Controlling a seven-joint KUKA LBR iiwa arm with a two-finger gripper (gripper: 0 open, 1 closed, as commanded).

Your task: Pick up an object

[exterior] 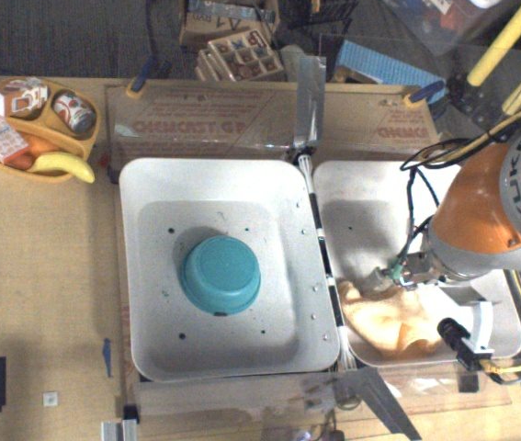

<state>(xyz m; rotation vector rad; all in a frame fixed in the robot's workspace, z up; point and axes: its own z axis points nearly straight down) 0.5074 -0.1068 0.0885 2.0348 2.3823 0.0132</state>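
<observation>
A tan, soft object (384, 320) is seen in the right bin (352, 191). The claw (384, 278) is lowered just above it; its state cannot be told. A grasp, then a lift, is judged next.

Smooth matt teal plastic bowl (221, 274); glossy white plastic bins (141, 246); wooden bench (39, 292).

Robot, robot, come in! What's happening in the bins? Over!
Gripper low in right bin, at edge of tan cloth. Teal bowl upside down in left bin, untouched. Nothing blocking.
</observation>
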